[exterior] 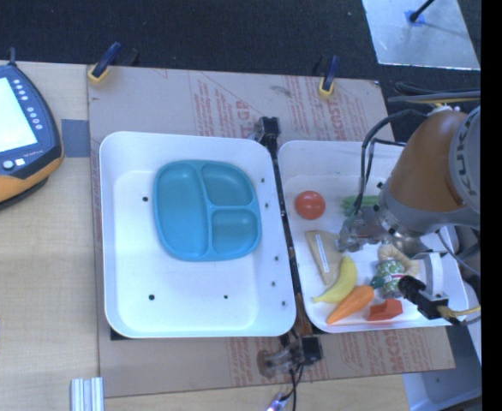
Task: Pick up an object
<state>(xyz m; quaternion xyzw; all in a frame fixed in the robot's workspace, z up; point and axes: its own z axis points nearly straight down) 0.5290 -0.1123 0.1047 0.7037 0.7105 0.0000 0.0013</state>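
In the camera view, the claw (pixel 351 234) is seen low in the right bin (pixel 295 264); whether it is spread cannot be told. Just below it lies a banana (pixel 342 282), probably a light, stiff, slippery toy, best gripped across its middle.

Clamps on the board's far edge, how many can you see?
2. One yellow-and-blue clamp grips the board's far-left corner, above the left bin. The other clamp sits on the far edge above the right bin. The arm may hide more.
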